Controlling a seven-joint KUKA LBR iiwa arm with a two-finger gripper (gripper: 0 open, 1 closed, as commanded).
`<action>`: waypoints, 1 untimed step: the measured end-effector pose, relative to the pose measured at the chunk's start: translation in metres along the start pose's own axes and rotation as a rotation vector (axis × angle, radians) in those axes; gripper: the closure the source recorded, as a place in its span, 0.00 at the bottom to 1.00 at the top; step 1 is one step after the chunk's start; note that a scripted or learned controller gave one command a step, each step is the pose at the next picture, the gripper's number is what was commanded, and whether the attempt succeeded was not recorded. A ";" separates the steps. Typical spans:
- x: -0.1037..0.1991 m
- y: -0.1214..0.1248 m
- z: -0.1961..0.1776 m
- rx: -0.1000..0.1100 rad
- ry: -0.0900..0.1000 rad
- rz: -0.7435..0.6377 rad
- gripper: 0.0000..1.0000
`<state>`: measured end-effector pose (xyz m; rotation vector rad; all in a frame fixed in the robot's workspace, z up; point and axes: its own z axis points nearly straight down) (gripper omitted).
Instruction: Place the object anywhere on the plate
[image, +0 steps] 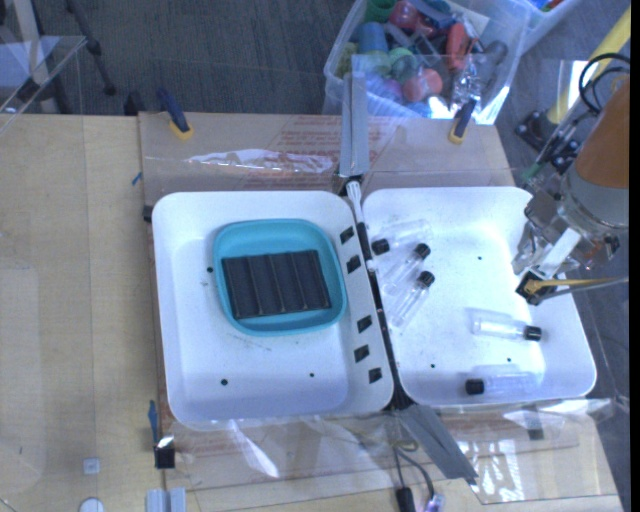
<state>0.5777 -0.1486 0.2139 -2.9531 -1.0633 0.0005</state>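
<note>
Clear plastic vials with black caps (505, 327) lie scattered across the right shallow white bin (470, 212), so none is on the teal rounded plate (232, 243) in the left bin (190, 320), which carries a dark ribbed slab (275, 283). The two-finger gripper (537, 262) hangs by the right bin's right edge, probably lining up a pick. Honestly can't tell if it's wide or closed.

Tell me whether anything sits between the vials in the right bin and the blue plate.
Yes: the bins' joined rims, with black clips, run between the vials and the plate. A dark ridged block covers the plate's middle.
</note>
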 end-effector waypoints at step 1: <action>0.000 0.000 0.000 0.000 0.000 0.000 0.00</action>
